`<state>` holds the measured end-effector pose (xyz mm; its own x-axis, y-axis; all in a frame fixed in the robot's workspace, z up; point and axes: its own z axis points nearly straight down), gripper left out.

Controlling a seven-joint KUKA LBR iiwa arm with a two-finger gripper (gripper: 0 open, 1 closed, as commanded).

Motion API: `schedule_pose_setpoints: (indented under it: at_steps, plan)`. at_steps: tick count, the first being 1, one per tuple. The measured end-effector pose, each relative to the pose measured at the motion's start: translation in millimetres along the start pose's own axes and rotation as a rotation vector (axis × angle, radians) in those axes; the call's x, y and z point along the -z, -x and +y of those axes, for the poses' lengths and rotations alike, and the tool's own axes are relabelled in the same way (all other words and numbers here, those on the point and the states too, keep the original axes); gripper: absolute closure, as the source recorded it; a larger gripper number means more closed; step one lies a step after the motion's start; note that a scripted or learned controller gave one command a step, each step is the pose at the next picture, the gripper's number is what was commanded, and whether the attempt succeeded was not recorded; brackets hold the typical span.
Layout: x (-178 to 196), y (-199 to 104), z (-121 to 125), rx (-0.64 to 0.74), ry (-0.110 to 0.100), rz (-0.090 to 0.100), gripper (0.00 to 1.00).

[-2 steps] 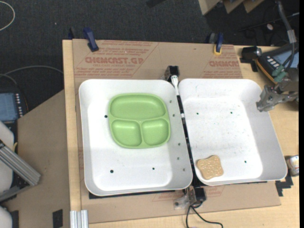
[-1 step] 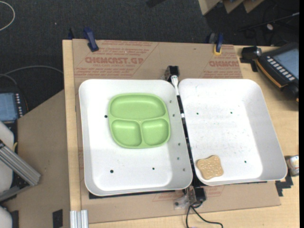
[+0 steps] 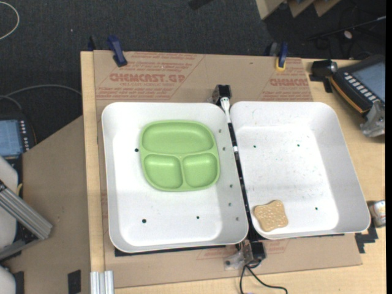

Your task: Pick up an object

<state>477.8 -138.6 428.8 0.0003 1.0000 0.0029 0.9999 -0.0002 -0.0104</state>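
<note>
Pincer width: cannot tell, wide or narrow, and nothing to judge a hold by.

Two candidates for picking. Pale green moulded plastic tray with three compartments (image 3: 179, 155), lying flat in the shallow white bin on the view's left (image 3: 122, 213), toward that bin's far half, close to the inner wall and well apart from the near edge. Small tan square piece with a waffle-like dimpled face (image 3: 271, 215), lying flat in the shallow white bin on the view's right (image 3: 318, 158), tucked near the front corner beside the seam between the bins, perhaps touching the sloping wall there; hard to tell. Both bins resting on a brown cardboard sheet with red print (image 3: 147, 75), held at the far edge by a blue clamp (image 3: 116, 51) and a yellow-and-blue clamp (image 3: 281, 57).

Judged as the very start: neither thing lifted, approach not yet begun.

Next move, as a judgement: choose one target, come in from the view's right, and descend straight over it. For the tan piece, calls for care with the nearby bin wall, which leaves little room on that side, and for a low grip on a thin, flat shape. For the green tray, calls for a pinch on a rim or a divider ridge, since the whole body likely exceeds the span. Risk either way: closing on air or sliding the thing along the smooth floor.
</note>
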Motion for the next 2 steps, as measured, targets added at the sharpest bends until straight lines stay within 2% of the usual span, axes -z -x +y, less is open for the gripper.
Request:
schedule_pose_setpoints:
  at_steps: [1, 2]
  plan:
    - [-117.2, -36.3, 1.6, 0.003, -0.003, 0.001, 1.0]
    - [68.5, -69.3, 1.8, 0.005, 0.033, -0.005, 1.0]
